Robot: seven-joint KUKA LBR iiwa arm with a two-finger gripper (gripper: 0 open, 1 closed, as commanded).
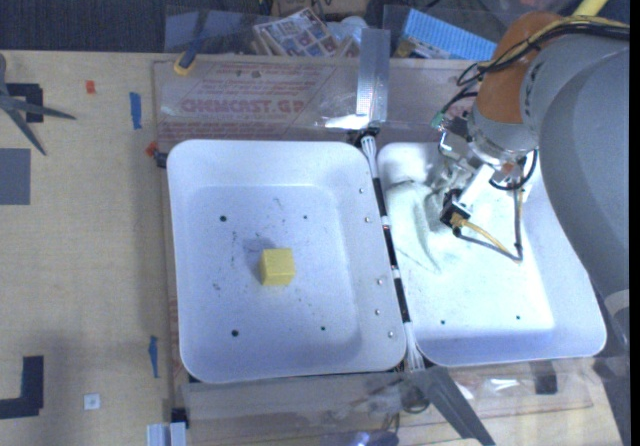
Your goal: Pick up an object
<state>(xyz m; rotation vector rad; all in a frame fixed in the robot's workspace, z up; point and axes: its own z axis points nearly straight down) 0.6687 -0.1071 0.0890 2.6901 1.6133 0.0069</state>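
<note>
A small yellow cube (278, 266) lies a little left of the middle of the left white bin (200, 334). My gripper (438, 206) hangs low over the far left part of the right white bin (560, 334), well to the right of the cube and across the divider between the bins. It is bright against the white floor and blurred. A pale rounded shape (400, 164) sits in that bin's far left corner, just beside the gripper; I cannot tell what it is.
The grey arm (590, 134) with its orange band covers the right bin's far right side. A clear sheet with red lettering (250, 99) lies behind the bins, with boxes and cables beyond. A metal tool (25, 114) rests on the wooden bench at far left.
</note>
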